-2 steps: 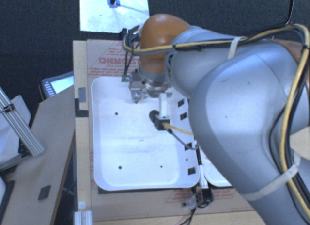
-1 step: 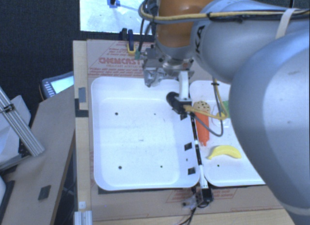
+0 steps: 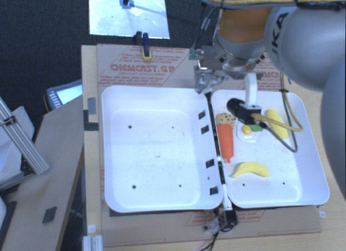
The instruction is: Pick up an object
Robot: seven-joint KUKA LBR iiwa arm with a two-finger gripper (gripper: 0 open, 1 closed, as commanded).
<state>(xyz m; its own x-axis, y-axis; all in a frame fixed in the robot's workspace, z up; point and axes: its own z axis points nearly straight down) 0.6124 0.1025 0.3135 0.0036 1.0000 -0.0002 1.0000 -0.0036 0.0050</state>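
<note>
So this one was early in the pick, I'd say the approach step. The gripper (image 3: 204, 82) hung over the far edge of the bench, right about where the 2 bins meet, and nothing was visibly in it. Honestly couldn't tell whether it was spread or pressed together; the angle just didn't show it.

The left bin (image 3: 157, 152) had nothing to offer, so all the candidates were in the right bin (image 3: 303, 190). The toy carrot (image 3: 225, 141) looked like the obvious target to me, since it was nearest the gripper. It lay flat just beside the divider wall. Its long axis ran parallel to that wall, far to near, with the thick end toward the back and the tip pointing at the near edge. A tan speckled piece (image 3: 225, 118) sat touching the thick end.

Also in there: 1 small banana (image 3: 250, 170) near the carrot's tip, lying crosswise, a second yellow piece (image 3: 277, 124) further right, and what looked like a little fried egg (image 3: 247, 131).

My guess for the next move: shift toward the near side, come down over the carrot's middle, and close across its width, not along it. The wall so close on 1 side could crowd that.
</note>
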